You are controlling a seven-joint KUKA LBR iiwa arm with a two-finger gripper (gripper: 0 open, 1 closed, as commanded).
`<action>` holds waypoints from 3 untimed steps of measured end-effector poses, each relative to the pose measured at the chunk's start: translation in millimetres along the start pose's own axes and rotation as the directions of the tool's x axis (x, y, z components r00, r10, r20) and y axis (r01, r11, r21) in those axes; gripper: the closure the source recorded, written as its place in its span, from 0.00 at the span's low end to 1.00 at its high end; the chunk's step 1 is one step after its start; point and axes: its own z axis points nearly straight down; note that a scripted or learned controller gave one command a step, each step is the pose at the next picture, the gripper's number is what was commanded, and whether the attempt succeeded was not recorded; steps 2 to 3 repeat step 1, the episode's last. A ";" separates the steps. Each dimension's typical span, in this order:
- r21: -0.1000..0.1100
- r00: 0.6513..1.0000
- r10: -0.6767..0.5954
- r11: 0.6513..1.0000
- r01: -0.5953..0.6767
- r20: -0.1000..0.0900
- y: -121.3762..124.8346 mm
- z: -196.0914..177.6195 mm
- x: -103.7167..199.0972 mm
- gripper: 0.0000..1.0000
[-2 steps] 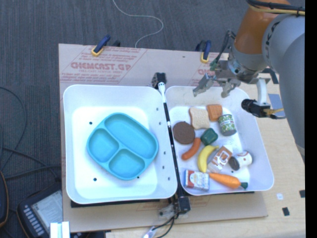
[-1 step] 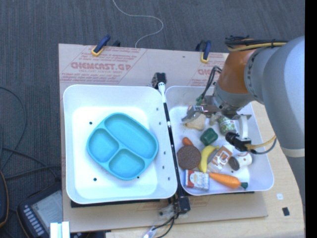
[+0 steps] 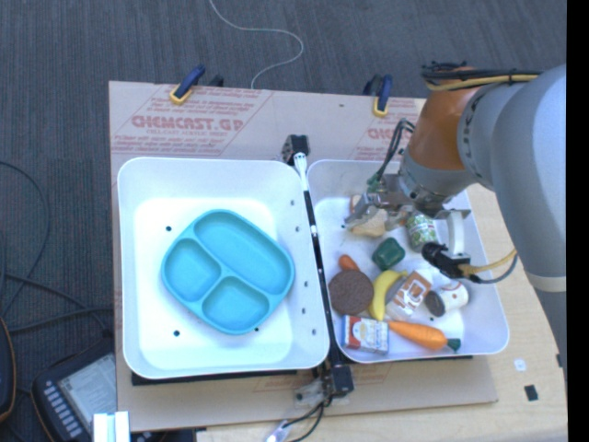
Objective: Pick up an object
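The camera view shows the gripper point(image 3: 370, 212) low in the upper part of the right bin point(image 3: 492, 334), right of the frame's center. If it is open or closed, I cannot tell. Below it lie a green block point(image 3: 388, 252), a banana point(image 3: 383, 291), a brown disc point(image 3: 351, 292) and a carrot point(image 3: 419, 333). The left bin point(image 3: 138, 339) holds a blue divided plate point(image 3: 227, 270).

Two white bins: the left bin point(image 3: 129, 247) and the right bin point(image 3: 492, 325). One blue divided plate point(image 3: 227, 270) (three compartments). One carrot point(image 3: 419, 333), one banana point(image 3: 384, 291), one brown disc point(image 3: 351, 292), one dark green block point(image 3: 388, 252). Perhaps four or five more small items lie crowded under the arm. Two clamps, one point(image 3: 188, 84) and another point(image 3: 381, 96).
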 end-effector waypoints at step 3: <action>0.001 1.000 -0.002 1.000 0.002 -0.001 -58.5 -80.5 56.7 1.00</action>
